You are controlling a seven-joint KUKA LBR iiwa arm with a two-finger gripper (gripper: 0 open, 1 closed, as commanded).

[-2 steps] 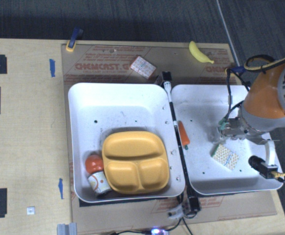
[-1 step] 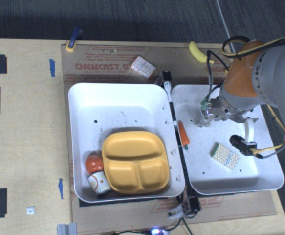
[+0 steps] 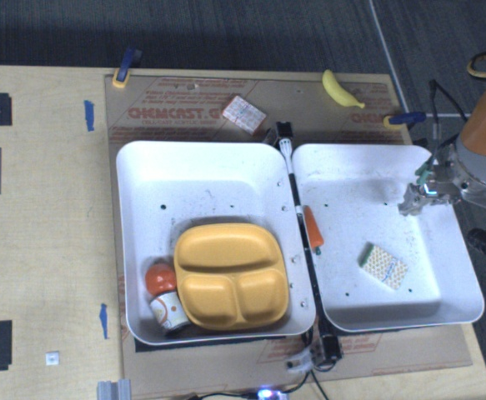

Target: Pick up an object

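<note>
So the claw (image 3: 415,197) was hanging over the right bin (image 3: 451,248), up near its far right corner, with the grey arm (image 3: 484,152) and its orange band coming in from the right edge. Honestly couldn't tell whether it was apart or together, too small and blurry, and nothing showed up between its tips.

Closest thing to it was a little flat packet (image 3: 384,266), white with a fine speckled multicolour pattern, lying tilted on the bin floor toward the near right corner, apart from the claw. An orange carrot-looking piece (image 3: 313,227) lay along that bin's left wall.

In the left bin (image 3: 142,190), a big yellow compartment tray (image 3: 230,273) sat at the near edge, with a red-and-white toy thing (image 3: 164,294) tucked beside it at the near left corner.

Out on the worktop (image 3: 42,240), past the bins, lay a yellow banana (image 3: 340,90) and a small printed card (image 3: 243,114).
</note>
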